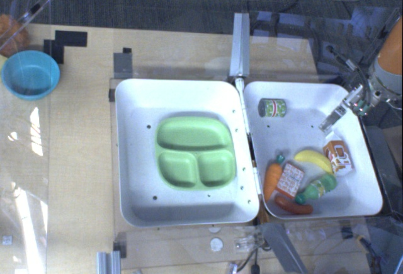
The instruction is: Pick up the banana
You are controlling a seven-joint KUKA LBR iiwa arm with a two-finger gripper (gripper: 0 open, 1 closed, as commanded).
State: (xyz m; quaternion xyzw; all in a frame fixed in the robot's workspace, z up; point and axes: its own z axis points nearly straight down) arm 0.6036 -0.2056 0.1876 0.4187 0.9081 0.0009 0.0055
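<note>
Camera view. Two white bins sit side by side on a pale wood bench [75, 159]. The left bin [135, 197] holds a green tray [195, 152] with three compartments, lying near the bin's centre. The right bin [365, 197] holds the loose items.

Taking the right bin as a clock face, a small can [272, 108] with a green label lies on its side at about 11 o'clock, well apart from the rest. The other items cluster from about 4 to 7 o'clock. The banana [313, 159] lies on the bin floor at the top of that cluster, curved side up, its right end just beside an orange packet [338, 157] at about 4 o'clock. Below the banana, a green bottle [317, 189] lies tilted, touching or nearly touching it. At 7 o'clock a carrot [272, 179] lies against the bin's left wall, with a red and white box [290, 179] just to its right. A red sausage [293, 206] lies at 6 o'clock, beneath the box and bottle.

The arm [390, 58] enters at 2 o'clock, its orange band at the frame's right edge. The gripper [329, 124] hangs over the bin at about 2 o'clock, pointing down and left toward the cluster, above and to the right of the banana and apart from it. Whether it is spread or closed cannot be told; nothing is seen in its grasp.

A blue bowl [30, 74] stands on the bench at the far left, at 10 o'clock of the frame.
</note>
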